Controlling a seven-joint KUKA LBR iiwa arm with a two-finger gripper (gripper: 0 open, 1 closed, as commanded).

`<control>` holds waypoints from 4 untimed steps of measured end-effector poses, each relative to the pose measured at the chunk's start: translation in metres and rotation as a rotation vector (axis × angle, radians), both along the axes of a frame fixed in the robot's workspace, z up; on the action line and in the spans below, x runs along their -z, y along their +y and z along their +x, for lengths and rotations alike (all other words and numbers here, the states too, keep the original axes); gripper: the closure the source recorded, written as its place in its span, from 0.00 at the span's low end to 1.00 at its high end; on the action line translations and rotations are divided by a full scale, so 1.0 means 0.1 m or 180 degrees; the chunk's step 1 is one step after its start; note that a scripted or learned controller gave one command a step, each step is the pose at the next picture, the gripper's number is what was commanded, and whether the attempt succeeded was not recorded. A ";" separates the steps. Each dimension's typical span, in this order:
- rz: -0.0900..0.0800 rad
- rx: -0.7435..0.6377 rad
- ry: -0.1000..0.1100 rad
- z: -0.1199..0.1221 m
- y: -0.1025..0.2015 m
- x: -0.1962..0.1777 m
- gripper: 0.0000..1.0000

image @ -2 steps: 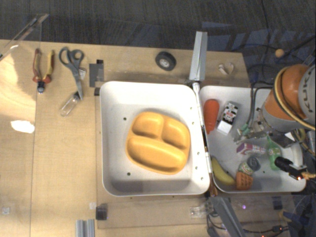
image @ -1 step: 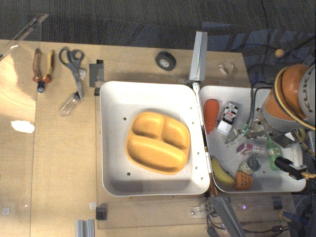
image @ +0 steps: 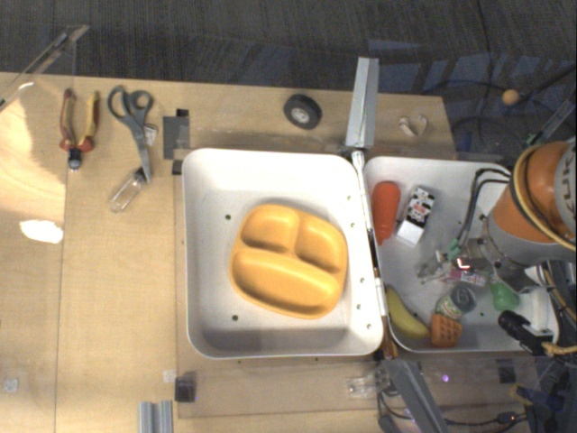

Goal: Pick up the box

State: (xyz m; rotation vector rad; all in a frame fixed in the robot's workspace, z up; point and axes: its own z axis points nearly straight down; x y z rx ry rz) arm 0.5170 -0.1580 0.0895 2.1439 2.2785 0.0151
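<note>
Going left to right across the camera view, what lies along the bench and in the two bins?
Pliers → scissors → tape roll → carrot → box → arm.

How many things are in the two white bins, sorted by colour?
Yellow: 2, the big bread-shaped toy and the banana
Orange or red: 2, the carrot-like piece and the strawberry-like piece
White and black: 1, the box
Green: 1, a small piece
Total: 6; the small clutter under the arm is too blurry to count.
</note>
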 end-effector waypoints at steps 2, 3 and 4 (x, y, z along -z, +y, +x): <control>-0.0007 -0.0854 0.0025 0.13 0.32 -1.35 1.00; -0.0016 -0.0878 0.0002 0.16 0.33 -1.46 1.00; -0.0016 -0.0878 0.0003 0.16 0.33 -1.46 0.00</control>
